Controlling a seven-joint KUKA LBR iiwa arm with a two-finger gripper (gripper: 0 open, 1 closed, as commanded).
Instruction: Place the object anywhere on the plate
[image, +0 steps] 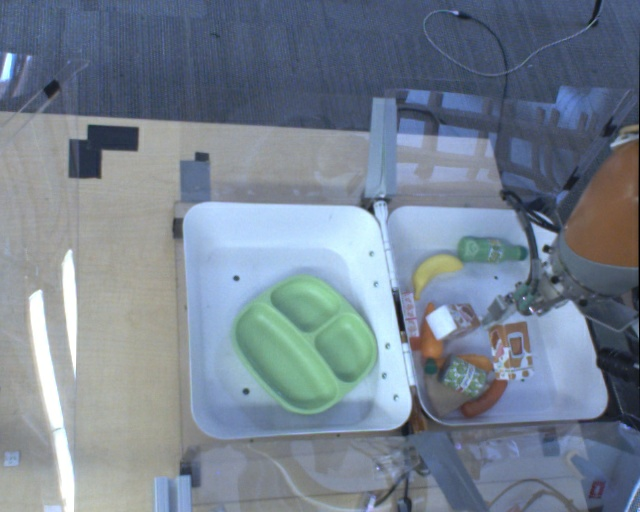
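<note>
Green plastic plate (305, 344), w/ three compartments, is seen lying in the left bin (215, 300), a bit toward the near side and roughly centred left-to-right. Nothing is seen on the plate; all three sections are bare.

The right bin (575, 395) is where the objects are piled. A green bottle (490, 250) is laid on its side at the far end, cap pointing right. Just near of it, a yellow banana (438, 270) is found, curved, toward the bin's left wall. Further toward the near side, a small white-and-red carton (448, 320) is seen, w/ an orange item (430, 347) touching it along the left wall. An orange-and-white packet (511, 350) is laid flat approx mid-bin, and a green-and-white pouch (463, 377) sits beside a reddish sausage-shaped thing (482, 400) at the near end. Which exact item is meant as the task object can't be told; all are still in the right bin, well apart from the plate.

The arm is reached in from the right, orange band visible at the edge, and the gripper (515, 303) is held over the right bin, between the bottle and the orange-and-white packet. Fingers are too small/blurred, so whether they're spread or pressed together can't be told. Nothing is clearly seen pinched between them.
</note>
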